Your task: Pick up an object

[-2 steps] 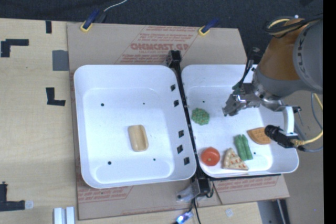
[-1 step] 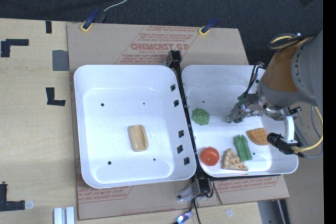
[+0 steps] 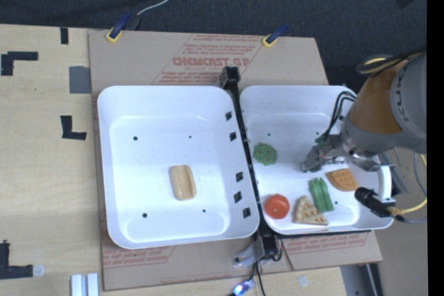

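1 arm [image 3: 388,107] | reaches into right bin [image 3: 291,104] | wrist down, near green beans [image 3: 320,194]

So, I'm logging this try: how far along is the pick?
Nothing looks picked yet. The gripper is down in the right bin, just above the green bean and beside the waffle; nothing is visibly between its fingers. Broccoli, tomato, pizza slice and the left bin's bread all lie flat. Grasping and lifting remain.

- My arm [image 3: 388,107] is grey with an orange band.
- Both bins [image 3: 118,114] are white.
- The bun [image 3: 182,182] is tan.
- The broccoli [image 3: 264,153] and beans [image 3: 320,194] are green.
- The tomato [image 3: 277,206] is red.
- The cardboard [image 3: 208,59] is brown with red print.
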Robot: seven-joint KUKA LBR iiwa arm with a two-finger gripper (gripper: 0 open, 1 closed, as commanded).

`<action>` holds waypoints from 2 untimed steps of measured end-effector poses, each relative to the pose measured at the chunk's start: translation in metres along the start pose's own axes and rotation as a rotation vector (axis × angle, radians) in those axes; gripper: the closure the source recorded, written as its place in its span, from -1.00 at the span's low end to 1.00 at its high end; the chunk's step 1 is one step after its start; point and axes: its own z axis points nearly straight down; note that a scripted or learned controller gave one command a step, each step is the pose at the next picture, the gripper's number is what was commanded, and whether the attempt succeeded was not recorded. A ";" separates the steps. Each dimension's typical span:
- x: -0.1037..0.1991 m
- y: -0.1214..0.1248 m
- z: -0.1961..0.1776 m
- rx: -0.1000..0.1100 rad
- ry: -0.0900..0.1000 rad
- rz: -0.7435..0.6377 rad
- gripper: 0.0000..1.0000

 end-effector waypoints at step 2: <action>0.002 0.065 -0.128 0.010 0.000 0.004 1.00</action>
